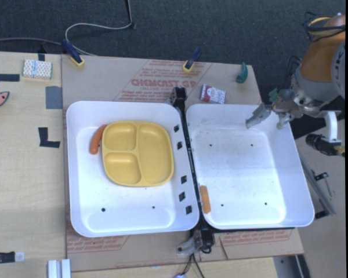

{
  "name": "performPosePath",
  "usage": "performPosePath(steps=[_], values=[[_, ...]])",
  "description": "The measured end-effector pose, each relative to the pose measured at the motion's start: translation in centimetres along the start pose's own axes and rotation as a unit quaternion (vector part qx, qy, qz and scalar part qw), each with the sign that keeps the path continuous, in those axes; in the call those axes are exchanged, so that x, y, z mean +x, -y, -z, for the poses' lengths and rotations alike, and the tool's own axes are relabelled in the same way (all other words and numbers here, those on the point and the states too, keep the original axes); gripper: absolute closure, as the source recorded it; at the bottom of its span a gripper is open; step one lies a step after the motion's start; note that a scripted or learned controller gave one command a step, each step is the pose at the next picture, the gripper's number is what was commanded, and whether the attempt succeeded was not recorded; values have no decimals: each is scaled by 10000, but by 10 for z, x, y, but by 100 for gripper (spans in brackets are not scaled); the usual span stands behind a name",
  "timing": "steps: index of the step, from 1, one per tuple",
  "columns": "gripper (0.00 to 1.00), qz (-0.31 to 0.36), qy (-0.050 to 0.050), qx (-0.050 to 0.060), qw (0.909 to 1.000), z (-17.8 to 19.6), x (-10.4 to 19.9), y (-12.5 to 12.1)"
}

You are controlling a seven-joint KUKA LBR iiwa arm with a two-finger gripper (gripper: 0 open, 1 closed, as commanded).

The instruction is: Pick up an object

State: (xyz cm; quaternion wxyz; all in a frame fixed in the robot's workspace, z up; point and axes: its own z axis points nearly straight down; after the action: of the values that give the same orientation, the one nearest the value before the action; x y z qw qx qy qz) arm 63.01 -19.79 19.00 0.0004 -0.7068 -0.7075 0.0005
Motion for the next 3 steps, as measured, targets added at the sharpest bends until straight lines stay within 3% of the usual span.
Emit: performPosePath(steps=[1,2,3], values=[[0,3,-8,8,10000,-49,50,-5],[0,1,8,-9,10000,-104,73,-18],[100,10,17,-20,10000,-94,73,-19]])
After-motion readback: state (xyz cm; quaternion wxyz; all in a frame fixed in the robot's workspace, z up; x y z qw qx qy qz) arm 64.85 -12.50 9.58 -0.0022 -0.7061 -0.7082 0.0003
